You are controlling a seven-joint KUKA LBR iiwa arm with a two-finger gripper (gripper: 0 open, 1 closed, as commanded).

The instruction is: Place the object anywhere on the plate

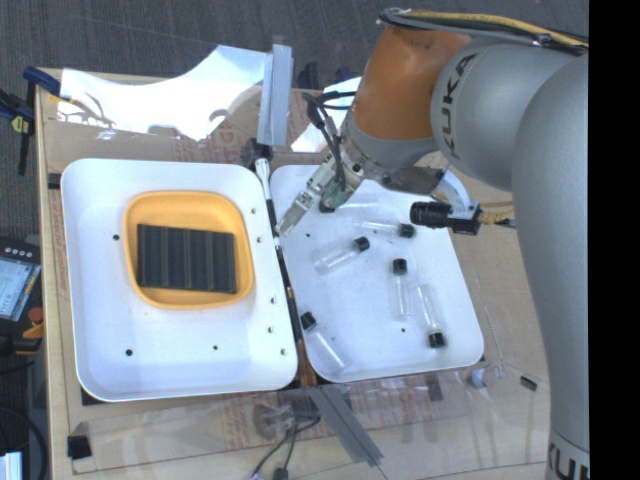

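While hovering over the right bin's (455, 298) far-left corner, I am positioning my gripper (300, 206), finger state indiscernible; picking a vial (340, 255) precedes reaching the yellow plate (185, 208).

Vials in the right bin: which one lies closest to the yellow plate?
The vial at the right bin's near-left corner, black cap pointing up-left. The others lie farther right, mid-bin or beyond.

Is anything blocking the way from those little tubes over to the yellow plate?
Only the raised rims where the two white bins meet lie between the vials in the right bin and the yellow plate in the left bin. Nothing else visibly intervenes.
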